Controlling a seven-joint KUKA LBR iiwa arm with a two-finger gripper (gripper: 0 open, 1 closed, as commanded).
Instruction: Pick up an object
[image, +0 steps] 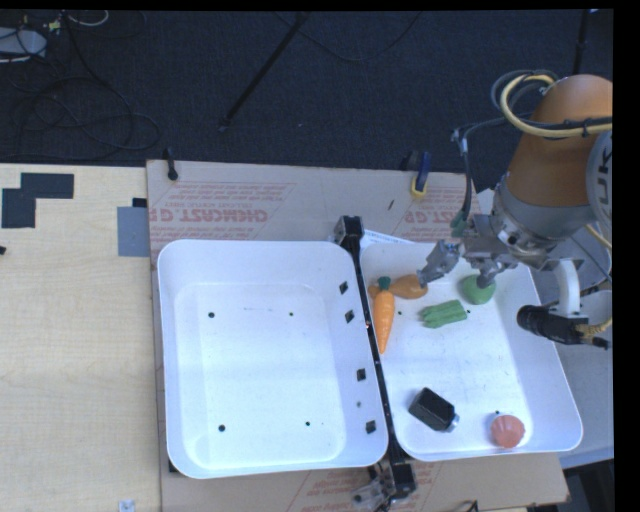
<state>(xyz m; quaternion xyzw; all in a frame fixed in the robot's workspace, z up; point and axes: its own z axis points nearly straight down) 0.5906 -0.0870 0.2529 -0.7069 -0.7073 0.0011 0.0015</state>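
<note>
End effector (466, 262) hovers over right bin (540, 400) far end, fingers spread, gripping nothing. Candidates below: round green piece (478, 290) nearest, orange piece (408, 288), green block (443, 314). No grasp yet; descent, closure, lift remain.

Dark carpet (300, 90), pale wooden bench (70, 350), cardboard sheet (260, 205)

The flat brown cardboard sheet (250, 205) lying under the two bins is showing red printed lettering, upside down from this camera; it is reading "CHEMCRZT, G.", though the letters are blurry and the reading is uncertain. A second red print is showing near the sheet's right part, cut off and unreadable. More red print at the sheet's bottom edge is too small to read.
</note>
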